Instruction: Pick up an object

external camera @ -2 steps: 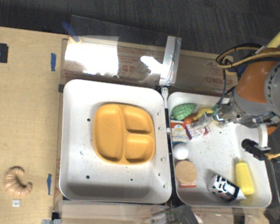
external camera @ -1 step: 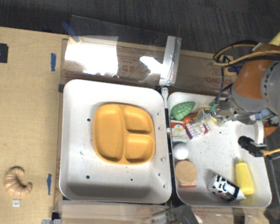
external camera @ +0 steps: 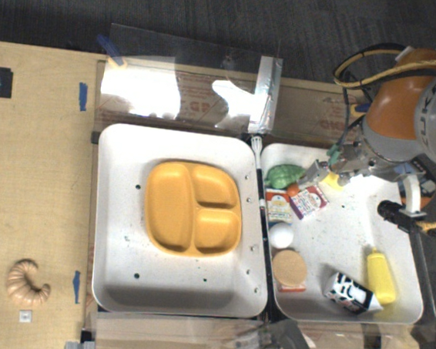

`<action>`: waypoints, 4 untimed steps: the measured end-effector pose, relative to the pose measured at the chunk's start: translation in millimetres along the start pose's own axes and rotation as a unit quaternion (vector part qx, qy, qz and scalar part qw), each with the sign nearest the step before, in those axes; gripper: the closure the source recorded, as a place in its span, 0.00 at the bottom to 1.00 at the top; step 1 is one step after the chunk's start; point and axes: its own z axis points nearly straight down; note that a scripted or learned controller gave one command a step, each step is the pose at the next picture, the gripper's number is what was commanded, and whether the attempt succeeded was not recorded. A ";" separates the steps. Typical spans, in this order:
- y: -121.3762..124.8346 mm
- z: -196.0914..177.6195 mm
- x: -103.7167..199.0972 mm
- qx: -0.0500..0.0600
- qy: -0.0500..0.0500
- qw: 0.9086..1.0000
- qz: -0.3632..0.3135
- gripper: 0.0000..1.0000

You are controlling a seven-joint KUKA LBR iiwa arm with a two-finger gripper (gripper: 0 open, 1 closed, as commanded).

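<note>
Over the right bin's (external camera: 413, 310) far left corner: gripper (external camera: 328, 172), finger state impossible to tell.
Just beside it, a green lump (external camera: 284, 174) and small packets (external camera: 306, 201); nearer, a white ball (external camera: 280, 236), tan disc (external camera: 290, 268), black-and-white toy (external camera: 351, 293), yellow cylinder (external camera: 381, 277). In the left bin (external camera: 112, 221), a yellow tray (external camera: 193, 207).

A pale wooden bench (external camera: 23, 188) stood on dark carpet (external camera: 182, 3), with glare on clear sheeting (external camera: 180, 92) at its far edge.
</note>
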 end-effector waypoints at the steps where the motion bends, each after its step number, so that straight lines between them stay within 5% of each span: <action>1: 19.9 49.6 -60.9 0.002 0.004 1.000 -0.028 0.00; 2: 15.2 51.2 -79.8 0.005 0.005 0.998 0.060 0.00; 3: -31.2 29.3 -80.6 0.002 0.001 0.991 -0.135 0.00; 4: -62.7 56.8 -79.7 0.002 0.002 1.000 0.015 0.00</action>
